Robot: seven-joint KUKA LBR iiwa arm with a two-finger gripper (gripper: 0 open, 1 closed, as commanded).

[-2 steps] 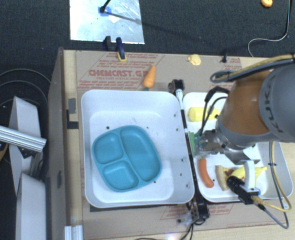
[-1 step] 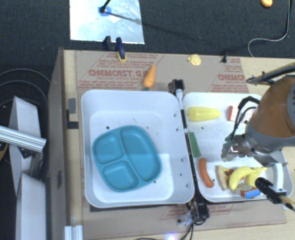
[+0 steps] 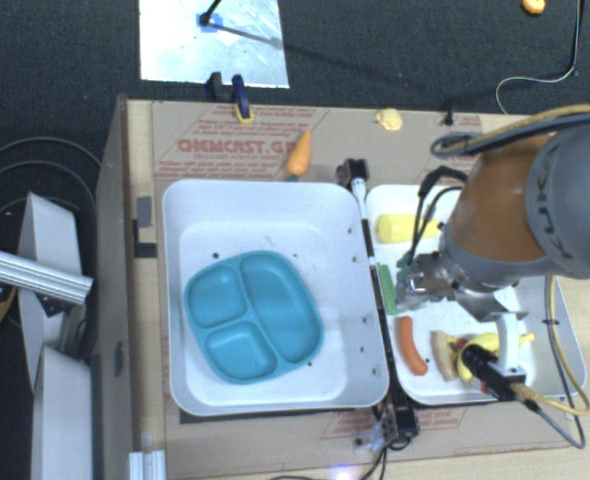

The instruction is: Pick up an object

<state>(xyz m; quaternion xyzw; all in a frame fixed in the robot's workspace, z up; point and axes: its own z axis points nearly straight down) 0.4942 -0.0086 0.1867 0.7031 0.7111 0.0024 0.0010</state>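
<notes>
Nearest to the lens we find the arm [image 3: 535, 198]. Its grey body and orange band reach in from the right and cover much of the right bin [image 3: 425, 386]. The tool [image 3: 420, 278] sits low over the left half of that bin, close to the wall the two bins share. We cannot tell from this view whether the tool is open or closed, and we see no item held in it.

Candidate items in the right bin:
1. An orange-red sausage-shaped item [image 3: 412, 347] lies on the bin floor just below the tool, apart from it.
2. A yellow-and-tan item [image 3: 453, 353] lies just to the right of item 1, partly under the wrist.
3. A yellow item [image 3: 395, 229] lies near the far rim, partly behind the arm's cables.
4. A green strip [image 3: 386, 290] lies along the left wall, just beside the tool.

In the left bin [image 3: 275, 213] we note a blue divided plate [image 3: 252, 313] with three compartments, lying flat to the left of centre.

On the tabletop [image 3: 225, 133] beyond the bins, an orange carrot-shaped item [image 3: 297, 154] rests near the left bin's far rim. A pale yellow lump [image 3: 389, 120] lies further back. A small orange ball [image 3: 533, 4] lies on the dark floor, well apart from both bins.
</notes>
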